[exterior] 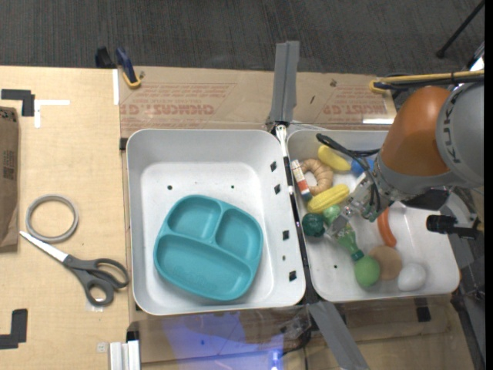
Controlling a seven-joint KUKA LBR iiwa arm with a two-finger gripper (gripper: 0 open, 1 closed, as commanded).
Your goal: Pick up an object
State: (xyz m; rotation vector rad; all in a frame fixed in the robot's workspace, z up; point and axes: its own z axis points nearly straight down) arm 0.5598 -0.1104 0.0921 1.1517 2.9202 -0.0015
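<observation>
gripper (pixel 359 206) is down in the right bin (pixel 431 284) among packed toys near its left wall, can't tell its state, so aim for one item, e.g. yellow corn (pixel 327 199), w/o snagging neighbours, then lift straight up.

Dark grey carpeted floor (pixel 231 14) across top of view. Pale wood worktop (pixel 62 153) at left, black tape corner marks on it. Brown cardboard sheet (pixel 200 99) under far edge of bins, printed lettering reversed. On worktop: tape roll (pixel 51 217), grey-handled scissors (pixel 81 267) just beside it, brown paper bag (pixel 8 176) at left edge. Blue clamp (pixel 127 66) at cardboard corner. Bluish glow at bottom edge.
</observation>
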